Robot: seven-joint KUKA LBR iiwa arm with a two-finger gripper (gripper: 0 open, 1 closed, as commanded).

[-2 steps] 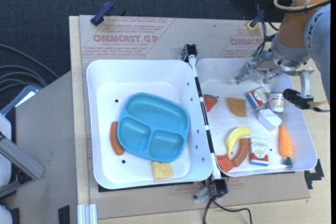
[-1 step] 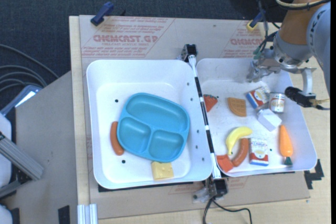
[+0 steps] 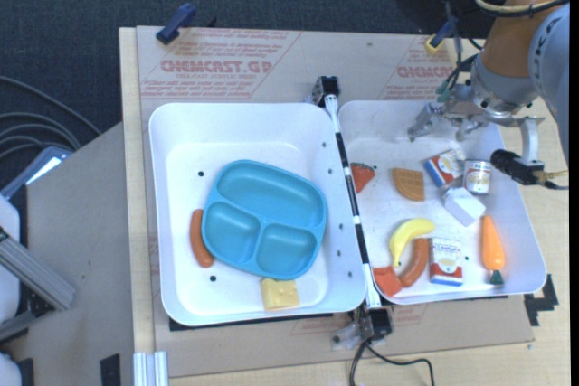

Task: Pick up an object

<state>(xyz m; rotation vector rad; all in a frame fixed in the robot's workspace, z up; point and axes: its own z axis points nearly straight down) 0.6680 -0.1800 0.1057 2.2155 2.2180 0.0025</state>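
My gripper (image 3: pixel 441 126) hangs over the back of the right bin (image 3: pixel 529 221), with the grey arm and its orange band rising to the upper right. Its fingers (image 3: pixel 420 126) stand apart and nothing is between them. Just below it lie a small red and white carton (image 3: pixel 443 167) and a metal can (image 3: pixel 477 178). Further forward in this bin are a tan cookie (image 3: pixel 409 184), a white block (image 3: pixel 464 208), a banana (image 3: pixel 409 236), a carrot (image 3: pixel 491 246), a brown sausage (image 3: pixel 417 261), a second small carton (image 3: pixel 446 259) and a red wedge (image 3: pixel 362 177).
The left bin (image 3: pixel 172 149) holds a blue compartment tray (image 3: pixel 263 219), with a sausage (image 3: pixel 200 238) on its left and a yellow cheese piece (image 3: pixel 280 293) in front. A black divider rail (image 3: pixel 348 194) runs between the bins. A red piece (image 3: pixel 384 282) lies at the right bin's front left corner.
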